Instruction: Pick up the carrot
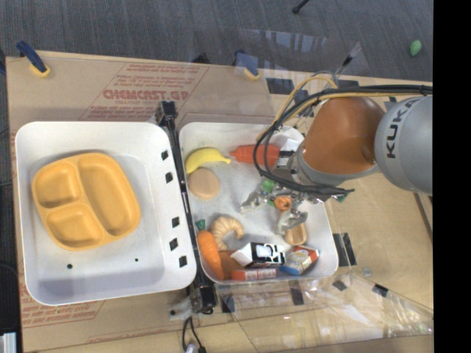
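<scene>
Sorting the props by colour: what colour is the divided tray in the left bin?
Yellow-orange all over; the divided tray shows clearly in the camera view.

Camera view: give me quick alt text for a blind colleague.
The gripper hangs over the right bin, whose toy food includes a carrot at its lower left and a banana. The left bin holds a yellow divided plate.

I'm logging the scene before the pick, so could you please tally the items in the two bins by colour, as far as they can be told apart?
Yellow: 2, divided plate and banana
Orange: 2, carrot and a second orange vegetable
Tan: 3, round cookie, croissant, small piece
Multicoloured packages: 2, carton and small box
Total: 9
</scene>
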Action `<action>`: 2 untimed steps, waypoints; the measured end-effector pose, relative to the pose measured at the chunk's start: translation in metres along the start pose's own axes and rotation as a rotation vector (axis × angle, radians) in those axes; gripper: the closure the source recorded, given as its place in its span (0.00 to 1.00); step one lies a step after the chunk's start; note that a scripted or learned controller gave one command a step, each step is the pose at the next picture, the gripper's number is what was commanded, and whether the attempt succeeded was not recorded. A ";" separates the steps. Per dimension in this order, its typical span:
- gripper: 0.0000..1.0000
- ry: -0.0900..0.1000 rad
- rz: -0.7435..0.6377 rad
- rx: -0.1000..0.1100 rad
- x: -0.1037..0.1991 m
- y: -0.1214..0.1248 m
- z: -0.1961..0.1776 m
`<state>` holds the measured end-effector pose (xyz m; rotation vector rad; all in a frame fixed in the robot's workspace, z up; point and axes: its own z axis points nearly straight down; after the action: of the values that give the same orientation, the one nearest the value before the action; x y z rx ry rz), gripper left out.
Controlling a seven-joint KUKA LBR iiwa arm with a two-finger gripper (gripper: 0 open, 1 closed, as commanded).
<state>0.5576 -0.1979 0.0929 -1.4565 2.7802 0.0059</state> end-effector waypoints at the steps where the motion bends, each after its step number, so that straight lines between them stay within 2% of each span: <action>1: 1.00 -0.002 -0.006 0.003 -0.003 -0.001 -0.011; 2: 1.00 0.000 0.068 0.007 -0.041 -0.078 -0.002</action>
<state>0.6453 -0.2088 0.0946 -1.3597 2.8254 -0.0042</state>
